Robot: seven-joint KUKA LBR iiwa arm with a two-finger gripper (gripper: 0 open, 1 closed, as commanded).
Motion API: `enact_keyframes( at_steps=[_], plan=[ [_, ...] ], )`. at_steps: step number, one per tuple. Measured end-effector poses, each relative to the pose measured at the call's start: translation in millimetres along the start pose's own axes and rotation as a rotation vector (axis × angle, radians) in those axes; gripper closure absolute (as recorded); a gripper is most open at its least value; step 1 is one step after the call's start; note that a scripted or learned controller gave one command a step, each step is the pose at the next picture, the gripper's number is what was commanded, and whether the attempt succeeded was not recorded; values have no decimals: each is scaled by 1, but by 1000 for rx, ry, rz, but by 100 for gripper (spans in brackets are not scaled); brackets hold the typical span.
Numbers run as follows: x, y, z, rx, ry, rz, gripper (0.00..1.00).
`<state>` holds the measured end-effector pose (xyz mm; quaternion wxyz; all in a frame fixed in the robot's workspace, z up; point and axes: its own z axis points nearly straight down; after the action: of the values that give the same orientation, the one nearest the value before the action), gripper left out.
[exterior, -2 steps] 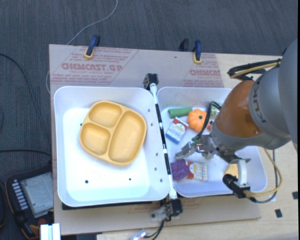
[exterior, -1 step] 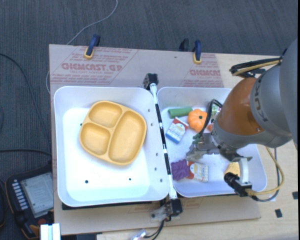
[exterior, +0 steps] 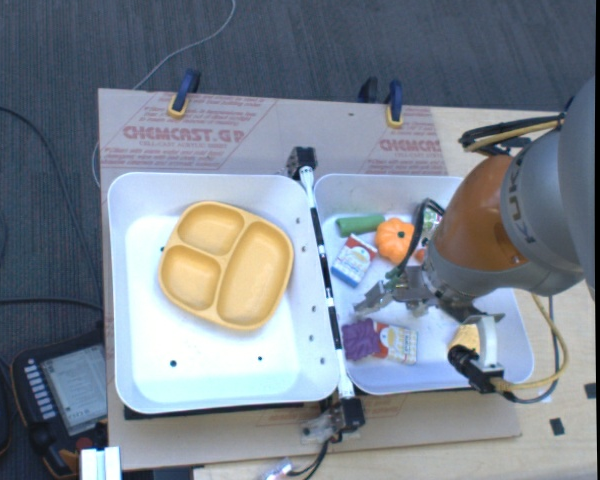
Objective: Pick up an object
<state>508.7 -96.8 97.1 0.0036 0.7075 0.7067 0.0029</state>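
While the arm (exterior: 510,218) hangs low over the right bin (exterior: 520,363), the gripper (exterior: 385,296) is in the approach stage, with nothing seen between its fingers.

Whether the claw is spread or closed cannot be told; it sits roughly mid-bin, dark and partly hidden under the wrist. Candidate objects ring it: a purple grape bunch (exterior: 359,339) at about 7 o'clock just below, a small printed carton (exterior: 352,263) at 10 o'clock, an orange pumpkin-like toy (exterior: 394,238) at 12, a green piece (exterior: 360,224) beyond. The left bin (exterior: 140,368) carries a yellow divided plate (exterior: 225,264). Next move likely needs settling on one item, centring over it, then descending and closing.
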Motion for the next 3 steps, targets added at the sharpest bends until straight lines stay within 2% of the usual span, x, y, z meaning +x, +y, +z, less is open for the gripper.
enact_keyframes(
  at_steps=[1, 2, 3],
  plan=[
    [0, 77, 10, 2, 0, -2, 0],
    [0, 77, 0, 1, 0, -3, 100],
    [0, 77, 0, 2, 0, -3, 0]
  ],
)
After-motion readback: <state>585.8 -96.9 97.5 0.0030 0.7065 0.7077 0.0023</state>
